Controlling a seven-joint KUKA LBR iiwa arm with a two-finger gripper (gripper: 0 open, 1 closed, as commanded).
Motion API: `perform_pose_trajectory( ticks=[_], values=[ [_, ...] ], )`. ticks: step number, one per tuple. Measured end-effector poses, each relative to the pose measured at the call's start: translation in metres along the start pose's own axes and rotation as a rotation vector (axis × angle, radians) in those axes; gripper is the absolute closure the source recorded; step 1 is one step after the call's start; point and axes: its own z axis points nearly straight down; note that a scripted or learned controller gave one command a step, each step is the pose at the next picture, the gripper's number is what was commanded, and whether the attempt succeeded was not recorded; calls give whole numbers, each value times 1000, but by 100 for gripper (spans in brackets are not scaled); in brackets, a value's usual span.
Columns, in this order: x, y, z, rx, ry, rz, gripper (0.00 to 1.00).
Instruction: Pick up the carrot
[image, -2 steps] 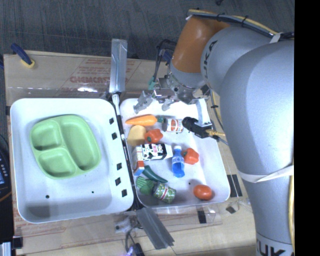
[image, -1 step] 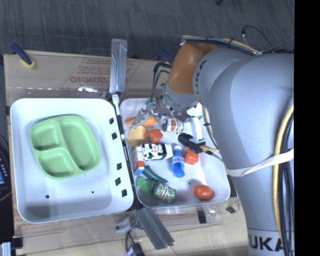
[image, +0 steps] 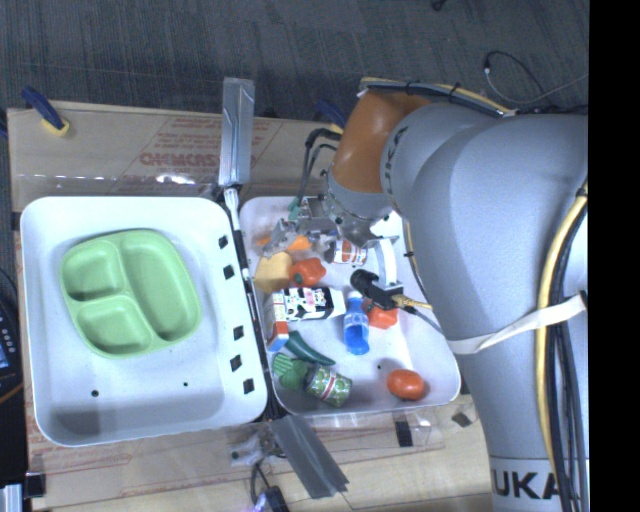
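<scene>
A small carton printed with black and white cow patches (image: 303, 303) lies near the middle of the right bin (image: 432, 345), and everything else is placed from it. The carrot (image: 297, 243), a short orange piece, lies just beyond the carton toward the bin's far edge, among a tight cluster of small things. The gripper (image: 312, 222) hangs directly over that cluster, a little farther from the carton than the carrot and very close to it. Whether the gripper is released or clenched cannot be told from this angle, and nothing can be seen held in it. Between carton and carrot sits a rounded red-orange piece (image: 309, 270), with a yellow lump (image: 272, 268) to the carton's upper left. To the carton's right stands a blue bottle (image: 355, 330), tilted, and past it a small red item (image: 383, 318). Toward the near edge from the carton lie a green can (image: 328, 383) on its side and a red tomato (image: 405, 382). Well to the carton's left, the left bin (image: 130, 405) holds a green divided plate (image: 125, 290). The grey arm (image: 480, 220) looms over the carton's right
</scene>
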Motion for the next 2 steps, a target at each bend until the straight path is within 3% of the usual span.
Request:
perform_pose_trajectory(
  ticks=[2],
  values=[
    [0, 0, 0, 0, 0, 0, 0]
  ],
)
